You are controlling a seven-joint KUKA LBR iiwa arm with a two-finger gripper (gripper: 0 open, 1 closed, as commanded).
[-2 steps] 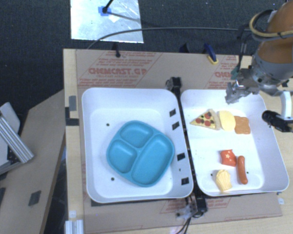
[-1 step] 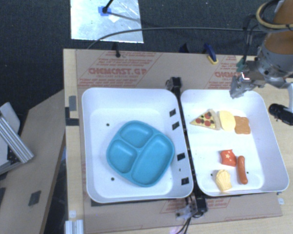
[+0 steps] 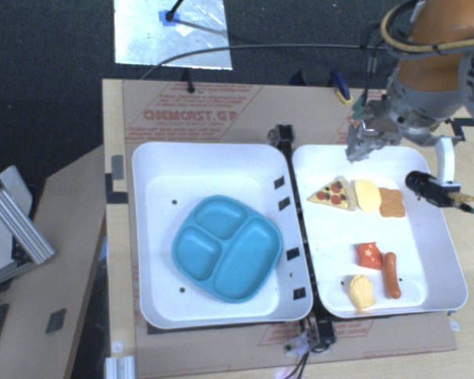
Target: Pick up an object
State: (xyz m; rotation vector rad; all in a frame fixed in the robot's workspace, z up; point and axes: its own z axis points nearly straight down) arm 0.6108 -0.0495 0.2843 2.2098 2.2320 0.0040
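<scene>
Nearest the camera, in the right-hand shallow white plastic bin (image 3: 450, 287), the toy food lies loose and well spread, prob. so each piece can be taken w/o nudging a neighbour. At the front sits a pale yellow ridged piece like a bunch of fries (image 3: 362, 291), just beside a glossy red-orange sausage (image 3: 392, 275) lying lengthwise. A small red carton-shaped block with a white mark (image 3: 369, 255) sits just behind them. Further back, a row of three: a flat pizza wedge with red dots (image 3: 334, 193), a smooth pale yellow cheese-like slab (image 3: 367, 195) and a tan toast-like slice (image 3: 392, 203), the last two touching or nearly so. All look like hard moulded plastic, matte to semi-gloss.

The left-hand white bin (image 3: 154, 212) holds a sky-blue divided plastic plate with rounded corners (image 3: 227, 246), lying skewed (three compartments, nothing in them).

Farther back, the grey two-finger gripper (image 3: 362, 150) hangs over the rear edge of the right bin, above and behind the pizza wedge, apart from every piece. Whether its pincer is wide or narrow cannot be told; nothing is seen in it. Judging by pos., the pick is not yet made, and the pizza wedge is the closest candidate.

Behind both bins: brown printed cardboard (image 3: 193, 113), then a crinkled silvery foil sheet (image 3: 172, 22).
</scene>
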